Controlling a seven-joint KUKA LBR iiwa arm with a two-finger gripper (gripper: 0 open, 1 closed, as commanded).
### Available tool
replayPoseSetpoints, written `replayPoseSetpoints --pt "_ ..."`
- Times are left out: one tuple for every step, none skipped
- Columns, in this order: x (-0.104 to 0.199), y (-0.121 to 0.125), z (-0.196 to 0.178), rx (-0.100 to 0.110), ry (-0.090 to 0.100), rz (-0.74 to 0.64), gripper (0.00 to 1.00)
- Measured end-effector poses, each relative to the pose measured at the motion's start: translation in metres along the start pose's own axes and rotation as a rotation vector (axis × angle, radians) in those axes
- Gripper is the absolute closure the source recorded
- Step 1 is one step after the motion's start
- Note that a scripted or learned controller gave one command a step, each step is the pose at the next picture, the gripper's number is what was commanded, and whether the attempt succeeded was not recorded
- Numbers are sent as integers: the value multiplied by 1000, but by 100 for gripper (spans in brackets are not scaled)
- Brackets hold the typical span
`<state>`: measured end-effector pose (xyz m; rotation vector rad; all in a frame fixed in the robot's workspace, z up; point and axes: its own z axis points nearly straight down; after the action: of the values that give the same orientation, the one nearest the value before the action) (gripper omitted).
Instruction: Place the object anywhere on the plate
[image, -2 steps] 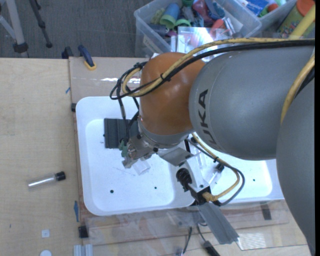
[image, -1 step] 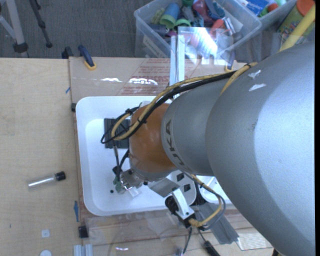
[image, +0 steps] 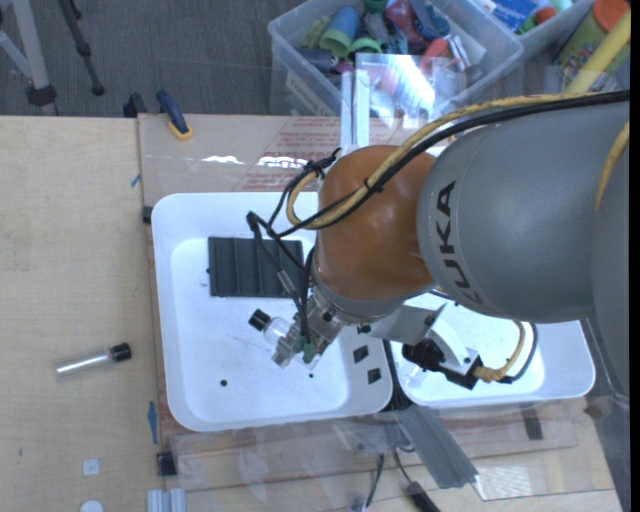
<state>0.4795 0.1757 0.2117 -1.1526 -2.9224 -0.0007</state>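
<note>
Camera view showed the claw low over the left bin at frame centre, beside the dark plate. Whether it held the object was unclear; an empty claw would leave the plate bare.

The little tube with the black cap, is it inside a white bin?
No, the tube lies on the wooden bench, left of the left bin.

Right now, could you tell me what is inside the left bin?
The left bin holds a dark ribbed plate at the back and a small clear vial near the tool. The arm covers the bin's right part, so anything there is hidden.
</note>
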Motion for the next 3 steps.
replayPoseSetpoints --pt "28 29 114 1 1 128 100" --pt "27 30 -66 -1 -1 -375 100" --pt "34 36 4 1 2 -813 100"
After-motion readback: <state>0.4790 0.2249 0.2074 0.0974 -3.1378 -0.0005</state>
